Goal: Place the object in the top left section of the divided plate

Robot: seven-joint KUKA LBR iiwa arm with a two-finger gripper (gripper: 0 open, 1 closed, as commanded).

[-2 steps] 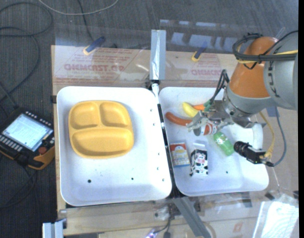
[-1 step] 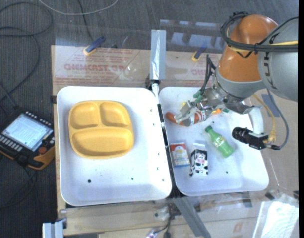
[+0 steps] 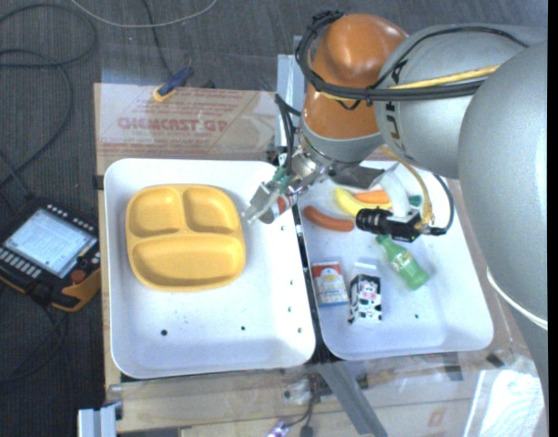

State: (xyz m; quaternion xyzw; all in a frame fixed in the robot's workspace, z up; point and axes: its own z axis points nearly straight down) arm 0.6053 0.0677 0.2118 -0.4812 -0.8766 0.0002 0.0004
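The yellow divided plate (image 3: 185, 237) lies in the left white bin (image 3: 206, 335), with two small sections on its far side and one large section in front. Its top left section (image 3: 156, 209) holds nothing. My gripper (image 3: 263, 200) hangs over the inner edge between the two bins, just right of the plate's top right corner. A small red bit (image 3: 283, 204) shows right beside the gripper; whether it is held is unclear. A red sausage (image 3: 329, 218) lies in the right bin (image 3: 461, 326) close by.
The right bin also holds a yellow banana (image 3: 346, 200), an orange carrot (image 3: 375, 196), a green bottle (image 3: 404, 264), a small red-and-white carton (image 3: 329, 285) and a cow-patterned carton (image 3: 365, 299). A teach pendant (image 3: 46, 253) lies on the floor at left.
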